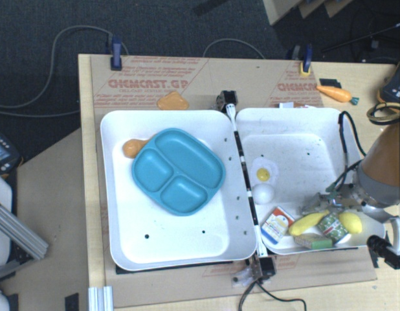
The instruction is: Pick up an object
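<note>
The right bin (pixel 287 125) holds several small objects in its near corner: a yellow banana (pixel 308 222), a green packet (pixel 329 229), a lemon (pixel 351 223) and a small white-and-red carton (pixel 276 225). A white egg (pixel 262 192) and a fried-egg piece with a yellow centre (pixel 263 173) lie near the bin's left wall. My gripper (pixel 329 203) hangs low over the right bin, just above the banana and the green packet. The arm's orange band (pixel 386 161) rises behind it at the right edge. Nothing is visibly lifted.
The left bin (pixel 122 225) holds a blue divided plate (pixel 178 171) and an orange round piece (pixel 131 148) by its left rim. On the bench behind the bins lie an orange lump (pixel 172 100) and a toy carrot (pixel 334 94). A black cable (pixel 347 135) crosses the right bin's far side.
</note>
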You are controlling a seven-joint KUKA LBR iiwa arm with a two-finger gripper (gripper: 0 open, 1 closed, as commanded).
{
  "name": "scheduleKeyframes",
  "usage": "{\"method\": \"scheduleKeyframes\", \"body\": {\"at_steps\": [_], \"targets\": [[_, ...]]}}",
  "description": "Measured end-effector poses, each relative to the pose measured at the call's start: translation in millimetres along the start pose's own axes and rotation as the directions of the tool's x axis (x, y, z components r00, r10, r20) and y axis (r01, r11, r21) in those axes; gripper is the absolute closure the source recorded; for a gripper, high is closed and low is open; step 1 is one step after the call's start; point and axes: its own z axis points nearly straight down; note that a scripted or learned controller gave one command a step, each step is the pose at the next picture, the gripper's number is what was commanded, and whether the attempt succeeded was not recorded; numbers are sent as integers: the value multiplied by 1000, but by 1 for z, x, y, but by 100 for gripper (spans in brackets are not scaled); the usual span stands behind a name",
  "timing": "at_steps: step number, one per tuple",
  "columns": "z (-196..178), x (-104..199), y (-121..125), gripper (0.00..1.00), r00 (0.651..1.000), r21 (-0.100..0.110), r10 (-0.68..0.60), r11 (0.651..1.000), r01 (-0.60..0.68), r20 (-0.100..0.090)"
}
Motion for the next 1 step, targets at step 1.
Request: {"method": "scheduleKeyframes", "body": {"at_steps": [1], "targets": [[-13,2,5,100,1000,-12,-5,1000,5,4]]}}
